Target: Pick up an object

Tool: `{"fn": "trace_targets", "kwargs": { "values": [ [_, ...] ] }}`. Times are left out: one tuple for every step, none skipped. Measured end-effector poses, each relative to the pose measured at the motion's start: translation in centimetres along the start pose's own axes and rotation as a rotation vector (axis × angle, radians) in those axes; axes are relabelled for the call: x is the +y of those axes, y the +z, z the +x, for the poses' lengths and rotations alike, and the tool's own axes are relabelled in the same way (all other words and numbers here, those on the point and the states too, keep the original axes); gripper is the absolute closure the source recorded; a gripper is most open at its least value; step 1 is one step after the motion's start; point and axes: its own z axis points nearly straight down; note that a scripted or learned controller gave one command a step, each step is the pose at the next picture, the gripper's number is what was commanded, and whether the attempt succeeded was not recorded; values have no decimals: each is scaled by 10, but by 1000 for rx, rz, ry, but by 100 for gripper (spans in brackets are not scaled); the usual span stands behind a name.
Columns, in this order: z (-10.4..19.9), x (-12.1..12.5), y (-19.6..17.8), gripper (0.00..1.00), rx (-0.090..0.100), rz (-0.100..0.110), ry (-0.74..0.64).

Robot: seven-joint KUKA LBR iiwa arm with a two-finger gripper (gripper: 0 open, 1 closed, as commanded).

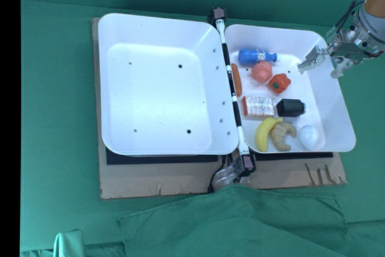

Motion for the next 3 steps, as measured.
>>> {"fn": "trace_targets", "kwargs": {
  "values": [
    [-2,-87,136,0,0,-3,7],
    [39,-90,133,0,-12,-19,4],
    [7,-8,135,0,3,0,-3]
  ]
}}
